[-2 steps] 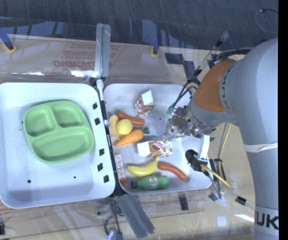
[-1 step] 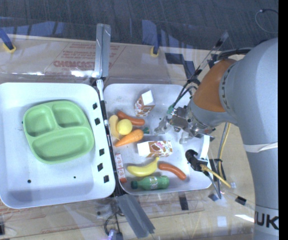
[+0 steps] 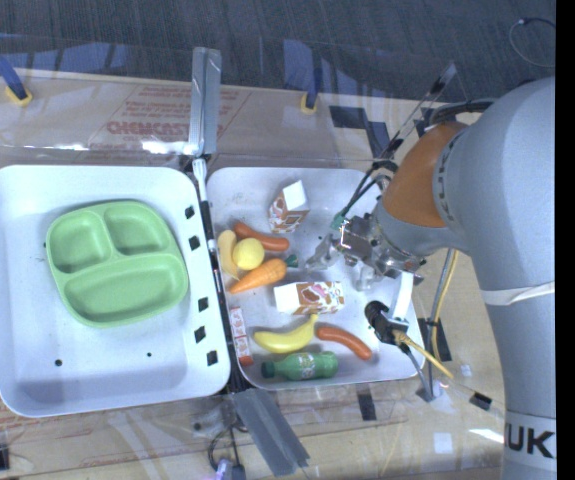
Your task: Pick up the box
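Two shallow white plastic bins are seen side by side on the tabletop [image 3: 97, 118]: in the left bin [image 3: 17, 298] a smooth green divided plate [image 3: 117, 261] is laid, and in the right bin [image 3: 257, 183] the rectangular printed box [image 3: 309, 296] is found lying flat near the middle, just above a curved yellow banana [image 3: 285, 339] and below a tapered orange carrot [image 3: 258, 276]. A smaller carton [image 3: 288, 206] (white with brown print) is stood toward the far wall, and a green bottle [image 3: 302, 366] and a glossy red sausage [image 3: 345, 341] are laid along the near wall. The metallic jaws [image 3: 339, 245] are held low just right of and above the box, apart from it, and whether they are wide or narrow cannot be told.
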Action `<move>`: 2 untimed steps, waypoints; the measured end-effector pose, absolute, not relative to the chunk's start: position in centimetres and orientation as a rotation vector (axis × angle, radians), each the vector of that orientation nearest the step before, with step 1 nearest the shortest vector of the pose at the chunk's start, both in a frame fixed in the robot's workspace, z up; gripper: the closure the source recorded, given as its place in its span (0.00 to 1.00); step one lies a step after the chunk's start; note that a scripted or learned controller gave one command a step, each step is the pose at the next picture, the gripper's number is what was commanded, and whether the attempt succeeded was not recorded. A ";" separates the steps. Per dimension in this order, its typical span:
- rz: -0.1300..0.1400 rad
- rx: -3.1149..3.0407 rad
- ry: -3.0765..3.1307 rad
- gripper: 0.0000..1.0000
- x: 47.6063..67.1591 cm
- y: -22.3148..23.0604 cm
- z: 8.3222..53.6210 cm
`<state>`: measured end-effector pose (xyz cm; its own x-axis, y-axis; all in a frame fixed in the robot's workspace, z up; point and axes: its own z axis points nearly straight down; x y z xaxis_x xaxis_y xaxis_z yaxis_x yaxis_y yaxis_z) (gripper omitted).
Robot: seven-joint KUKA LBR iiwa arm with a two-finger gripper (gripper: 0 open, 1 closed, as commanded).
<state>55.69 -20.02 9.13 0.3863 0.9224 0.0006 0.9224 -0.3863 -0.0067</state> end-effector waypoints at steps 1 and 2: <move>0.006 -2.606 -1.741 1.00 55.7 -20.0 10.1; 0.007 -2.605 -1.742 0.00 55.7 -20.0 10.1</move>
